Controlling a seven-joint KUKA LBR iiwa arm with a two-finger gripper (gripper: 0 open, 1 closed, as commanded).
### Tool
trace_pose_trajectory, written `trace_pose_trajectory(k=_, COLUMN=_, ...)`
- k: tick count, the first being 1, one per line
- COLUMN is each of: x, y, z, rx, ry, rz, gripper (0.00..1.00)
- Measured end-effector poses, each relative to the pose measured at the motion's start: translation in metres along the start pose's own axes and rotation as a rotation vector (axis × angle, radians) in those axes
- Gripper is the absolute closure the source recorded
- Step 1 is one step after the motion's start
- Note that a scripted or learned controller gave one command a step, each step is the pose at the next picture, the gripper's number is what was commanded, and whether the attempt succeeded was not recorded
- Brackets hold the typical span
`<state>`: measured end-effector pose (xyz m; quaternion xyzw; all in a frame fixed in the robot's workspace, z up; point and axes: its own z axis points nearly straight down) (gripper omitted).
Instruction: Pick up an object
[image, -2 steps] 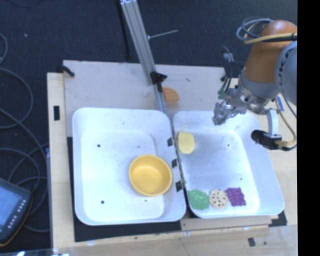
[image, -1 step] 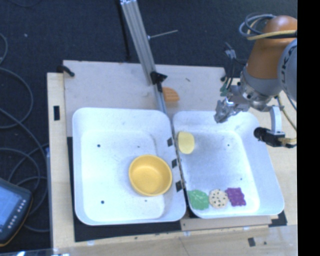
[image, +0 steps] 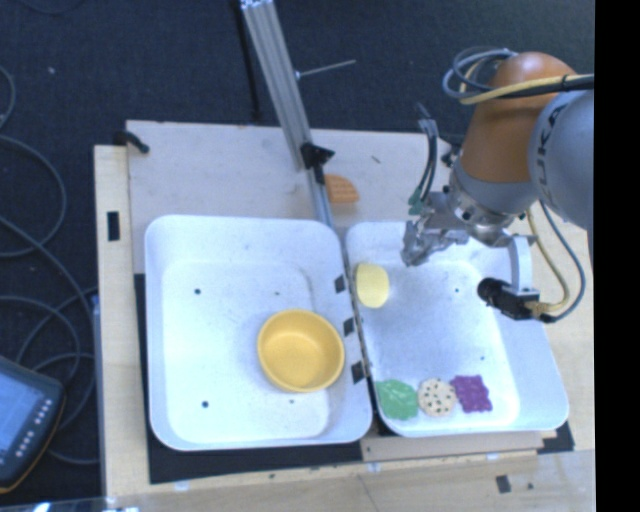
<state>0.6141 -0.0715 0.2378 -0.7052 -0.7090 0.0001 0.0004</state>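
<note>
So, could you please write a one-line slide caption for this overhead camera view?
KUKA arm's gripper hovers over the right bin near a pale yellow object; a yellow bowl sits in the left bin.

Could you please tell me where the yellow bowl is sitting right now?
The yellow bowl sits in the left bin, toward its lower right, close to the divide with the right bin.

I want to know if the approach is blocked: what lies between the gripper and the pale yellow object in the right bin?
Nothing: in the camera view only bare white bin floor separates the gripper from the pale yellow object.
</note>
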Motion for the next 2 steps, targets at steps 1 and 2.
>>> trace_pose_trajectory(k=1, x=0.056, y=-0.023, z=0.005, rx=0.0, ry=0.0, rz=-0.001, gripper=1.0)
trace_pose_trajectory(k=2, x=0.113, y=-0.043, z=0.009, rx=0.0, ry=0.001, rz=-0.003, gripper=1.0)
